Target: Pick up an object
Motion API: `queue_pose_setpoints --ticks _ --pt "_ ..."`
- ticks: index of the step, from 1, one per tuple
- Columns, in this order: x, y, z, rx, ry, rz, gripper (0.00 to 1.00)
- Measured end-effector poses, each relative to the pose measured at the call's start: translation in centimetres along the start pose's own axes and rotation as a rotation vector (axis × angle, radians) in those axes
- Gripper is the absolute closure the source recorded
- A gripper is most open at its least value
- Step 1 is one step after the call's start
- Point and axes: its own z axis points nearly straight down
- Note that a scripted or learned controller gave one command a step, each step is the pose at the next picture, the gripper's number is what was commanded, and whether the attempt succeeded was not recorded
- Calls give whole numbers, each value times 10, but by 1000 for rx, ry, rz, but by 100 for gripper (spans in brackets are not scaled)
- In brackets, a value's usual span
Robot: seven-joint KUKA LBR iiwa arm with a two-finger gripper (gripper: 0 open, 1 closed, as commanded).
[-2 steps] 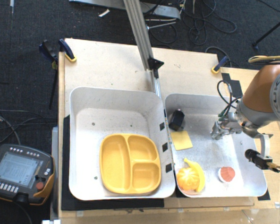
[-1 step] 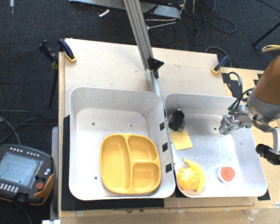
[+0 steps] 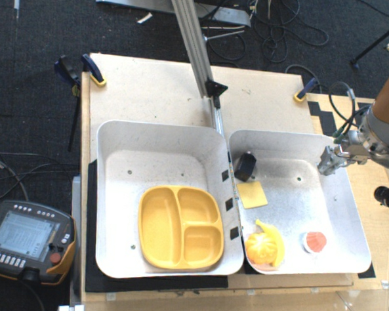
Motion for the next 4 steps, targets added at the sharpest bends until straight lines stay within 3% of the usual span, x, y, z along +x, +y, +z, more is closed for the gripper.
queue_pose_setpoints --ticks 1,4 --pt "0 1 -10 4 2 0 100" --pt "151 19 -14 8 5 -6 100"
